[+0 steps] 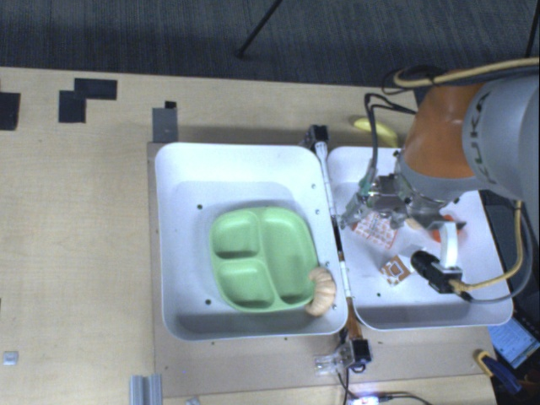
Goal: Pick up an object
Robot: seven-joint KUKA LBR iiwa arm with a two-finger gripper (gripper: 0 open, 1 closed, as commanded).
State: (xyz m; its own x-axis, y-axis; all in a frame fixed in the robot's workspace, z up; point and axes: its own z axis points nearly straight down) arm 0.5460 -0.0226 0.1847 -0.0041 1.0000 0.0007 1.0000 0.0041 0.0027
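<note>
Holding green tray (257,258), croissant (321,290): left bin (181,226). Right bin (472,310): wrappers (375,229); jaws state unclear.

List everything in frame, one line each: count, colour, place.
bins: 2, white, side by side on the bench
divided plate: 1, green, left bin
croissant-shaped item: 1, tan, left bin, at the plate's right front corner
patterned packet: 1, red and white, right bin, under the wrist
small block: 1, brown and white, right bin, front
arm: 1, grey with orange band, over the right bin
gripper: 1, dark, low over the packet
</note>
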